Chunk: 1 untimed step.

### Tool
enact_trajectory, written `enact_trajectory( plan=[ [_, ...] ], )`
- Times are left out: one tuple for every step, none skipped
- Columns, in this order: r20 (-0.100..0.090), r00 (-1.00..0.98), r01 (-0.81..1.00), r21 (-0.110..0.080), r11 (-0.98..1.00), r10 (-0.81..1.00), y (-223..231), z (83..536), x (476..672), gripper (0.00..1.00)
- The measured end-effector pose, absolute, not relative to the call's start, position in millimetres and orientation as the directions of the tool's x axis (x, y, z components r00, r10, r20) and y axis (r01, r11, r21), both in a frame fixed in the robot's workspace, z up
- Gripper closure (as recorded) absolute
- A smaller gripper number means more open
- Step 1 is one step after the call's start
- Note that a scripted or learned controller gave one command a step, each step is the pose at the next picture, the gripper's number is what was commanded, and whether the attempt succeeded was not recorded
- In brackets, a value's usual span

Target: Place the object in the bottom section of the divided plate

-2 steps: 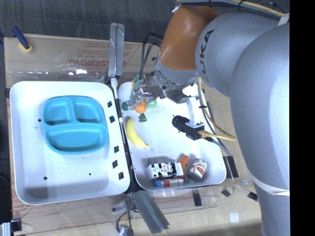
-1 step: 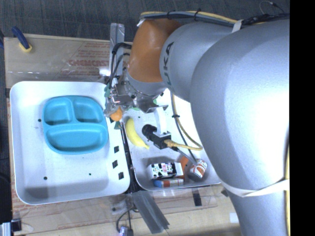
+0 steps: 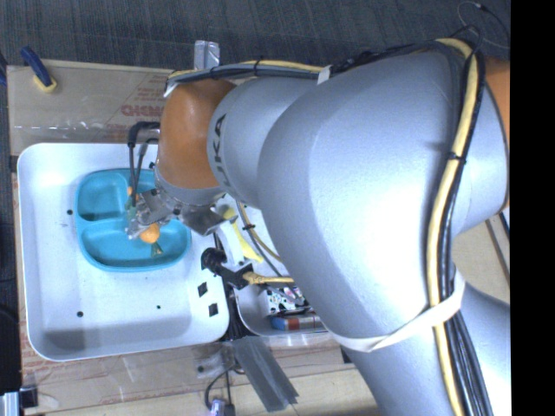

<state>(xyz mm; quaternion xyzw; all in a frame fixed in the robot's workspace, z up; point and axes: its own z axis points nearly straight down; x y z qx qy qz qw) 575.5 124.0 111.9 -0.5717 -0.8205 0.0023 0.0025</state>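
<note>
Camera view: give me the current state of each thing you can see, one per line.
Gripper: low over the divided plate, fingers around an orange object.
Orange object: between the fingers, over the plate's bottom section.
Blue divided plate: lying flat in the left bin.
Left bin: holds the plate.
Right bin: mostly covered by the arm, small items showing.

Bench (image 3: 78, 89) — two white bins (image 3: 52, 258)

The arm (image 3: 347, 189) covers the right bin (image 3: 260, 326) and the plate's (image 3: 100, 224) right side. The left bin's (image 3: 52, 302) near floor and left side lie open.
</note>
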Motion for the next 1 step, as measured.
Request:
enact_trajectory(
  plan=[
    [0.002,-0.346,0.938,-0.008,0.346,0.938,123.7,112.0,575.3,0.0]
  ],
)
